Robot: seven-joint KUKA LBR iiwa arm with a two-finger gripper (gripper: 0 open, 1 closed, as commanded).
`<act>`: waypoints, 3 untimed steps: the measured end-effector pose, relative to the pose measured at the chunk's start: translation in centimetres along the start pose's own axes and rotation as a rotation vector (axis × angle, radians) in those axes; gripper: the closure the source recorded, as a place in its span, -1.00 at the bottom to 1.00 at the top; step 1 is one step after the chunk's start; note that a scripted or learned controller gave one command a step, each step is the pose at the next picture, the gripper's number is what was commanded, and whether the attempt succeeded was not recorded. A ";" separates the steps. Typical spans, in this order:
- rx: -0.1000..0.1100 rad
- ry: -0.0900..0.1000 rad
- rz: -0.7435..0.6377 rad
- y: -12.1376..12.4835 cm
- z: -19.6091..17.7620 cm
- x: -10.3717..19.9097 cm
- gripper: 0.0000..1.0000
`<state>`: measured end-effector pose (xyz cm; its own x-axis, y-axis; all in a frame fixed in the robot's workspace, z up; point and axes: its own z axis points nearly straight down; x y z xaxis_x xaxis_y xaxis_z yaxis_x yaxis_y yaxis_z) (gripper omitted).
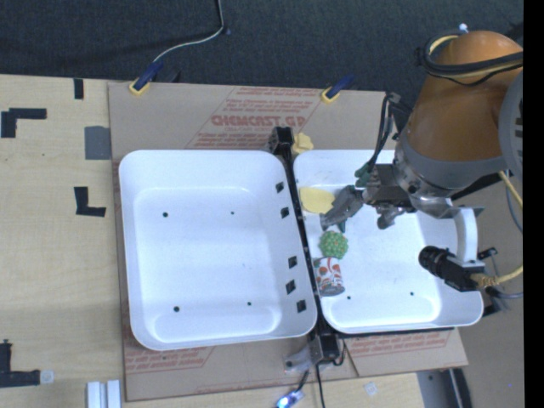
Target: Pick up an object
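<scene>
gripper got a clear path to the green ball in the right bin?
Probably yes. The gripper hangs just above the green ball, nothing over it. The can touches its lower side, and the bin wall is close.

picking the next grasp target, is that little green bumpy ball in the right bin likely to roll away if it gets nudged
Probably yes: the green ball looks round, so a nudge could set it rolling. Its bumpy surface may slow it. The small can just below it might block it that way.

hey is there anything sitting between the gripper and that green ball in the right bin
Nothing visible does. The gripper is above the right bin, up and to the right of the green ball. The yellow piece lies off to the ball's upper left, and the can lies just below it.
</scene>
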<state>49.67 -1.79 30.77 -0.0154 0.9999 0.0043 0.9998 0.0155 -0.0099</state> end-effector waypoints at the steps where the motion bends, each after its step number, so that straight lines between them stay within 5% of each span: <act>1: -0.008 -0.004 0.012 0.0 -1.5 -0.8 1.00; 2: 0.001 -0.004 0.017 -1.5 7.5 -2.1 1.00; 3: -0.010 -0.008 0.022 -1.5 4.8 -9.8 1.00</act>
